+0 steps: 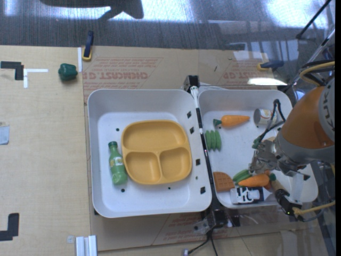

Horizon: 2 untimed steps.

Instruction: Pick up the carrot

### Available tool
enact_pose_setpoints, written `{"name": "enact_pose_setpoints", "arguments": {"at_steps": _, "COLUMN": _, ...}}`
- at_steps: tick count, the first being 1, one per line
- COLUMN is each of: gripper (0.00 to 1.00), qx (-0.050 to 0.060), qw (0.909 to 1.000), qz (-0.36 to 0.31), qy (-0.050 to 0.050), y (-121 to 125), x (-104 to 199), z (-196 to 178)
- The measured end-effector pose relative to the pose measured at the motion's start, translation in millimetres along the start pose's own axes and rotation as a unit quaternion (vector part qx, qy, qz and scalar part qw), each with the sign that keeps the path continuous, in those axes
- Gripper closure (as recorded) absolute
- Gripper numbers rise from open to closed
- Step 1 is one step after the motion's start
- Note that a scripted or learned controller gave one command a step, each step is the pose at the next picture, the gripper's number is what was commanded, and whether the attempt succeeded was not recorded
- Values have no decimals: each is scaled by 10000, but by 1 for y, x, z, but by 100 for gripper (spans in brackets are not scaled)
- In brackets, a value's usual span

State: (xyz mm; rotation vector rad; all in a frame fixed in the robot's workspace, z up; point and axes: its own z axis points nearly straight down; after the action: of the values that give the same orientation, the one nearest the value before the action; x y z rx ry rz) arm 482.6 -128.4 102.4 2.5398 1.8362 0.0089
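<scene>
carrot (235, 121): orange, green top | second carrot (254, 181): orange, green top | tray (156, 151): yellow | bottle (116, 162): green, pale label | bins (100, 143): white | pea pod (212, 140): green | desk (37, 159): tan | arm (311, 124): orange band, grey | round object (67, 72): dark green

Setting: robot lab or test cell. Indicated by two white bins (96, 143) clipped side by side on a cardboard-covered bench (42, 159), toy food laid out as test pieces, black tape marks (11, 66), loose cables (208, 239), and grated flooring (186, 9) beyond.
</scene>
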Motion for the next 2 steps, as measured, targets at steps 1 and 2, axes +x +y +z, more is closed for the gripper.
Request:
{"name": "enact_pose_setpoints", "arguments": {"at_steps": 1, "gripper": 100, "qx": 54, "qw": 9993, "qz": 364, "qy": -8, "y": -26, "x": 69, "z": -89}}
{"name": "enact_pose_setpoints", "arguments": {"at_steps": 2, "gripper": 100, "qx": 50, "qw": 9874, "qz": -1583, "qy": 3, "y": 23, "x": -6, "z": 11}}
